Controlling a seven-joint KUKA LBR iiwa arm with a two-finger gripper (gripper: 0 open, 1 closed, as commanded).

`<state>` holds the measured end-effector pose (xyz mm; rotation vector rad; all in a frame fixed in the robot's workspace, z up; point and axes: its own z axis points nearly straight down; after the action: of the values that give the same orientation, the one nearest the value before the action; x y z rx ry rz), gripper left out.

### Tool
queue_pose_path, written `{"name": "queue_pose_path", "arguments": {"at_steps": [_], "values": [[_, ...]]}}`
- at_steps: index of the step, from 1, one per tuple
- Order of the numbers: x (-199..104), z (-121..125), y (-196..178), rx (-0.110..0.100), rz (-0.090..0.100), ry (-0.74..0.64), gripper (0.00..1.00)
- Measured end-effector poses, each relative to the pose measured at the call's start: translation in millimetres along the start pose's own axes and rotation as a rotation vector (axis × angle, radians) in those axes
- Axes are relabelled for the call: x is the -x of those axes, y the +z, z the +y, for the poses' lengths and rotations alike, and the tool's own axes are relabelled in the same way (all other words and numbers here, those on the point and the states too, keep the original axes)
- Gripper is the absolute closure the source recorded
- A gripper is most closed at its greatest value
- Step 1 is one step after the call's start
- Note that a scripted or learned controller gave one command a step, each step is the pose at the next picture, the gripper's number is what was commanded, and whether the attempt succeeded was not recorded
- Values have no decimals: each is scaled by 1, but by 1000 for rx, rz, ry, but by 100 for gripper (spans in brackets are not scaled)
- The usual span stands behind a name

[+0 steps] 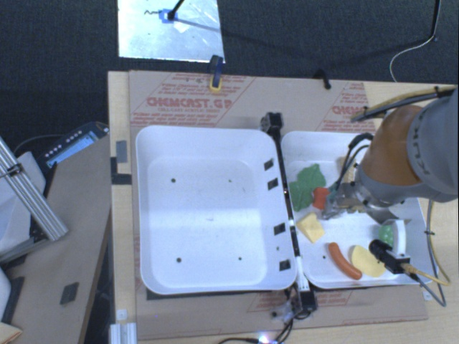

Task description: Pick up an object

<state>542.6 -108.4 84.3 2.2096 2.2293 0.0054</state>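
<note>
The right bin (326,143) holds several toy foods. A green leafy piece (307,181) lies near its left wall, with a small red piece (320,195) just below it. Toward the front are a yellow wedge (310,228), an orange-red sausage shape (344,261), and a pale yellow piece (368,261). My gripper (332,206) is down low in this bin, right beside the red piece and above the yellow wedge. The wrist hides whatever lies directly beneath it.
The left bin (208,138) sits beside the right one, split from it by a black-clipped divider (281,192). A small green thing (387,233) lies near the right bin's right side. The grey and orange arm (401,153) covers the bin's right part.
</note>
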Motion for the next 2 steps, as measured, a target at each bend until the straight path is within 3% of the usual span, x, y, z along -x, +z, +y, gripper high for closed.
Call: {"name": "queue_pose_path", "arguments": {"at_steps": [1,2], "values": [[-20,19,-36,0,-1,2,100],[-53,57,-105,6,0,0,100]]}}
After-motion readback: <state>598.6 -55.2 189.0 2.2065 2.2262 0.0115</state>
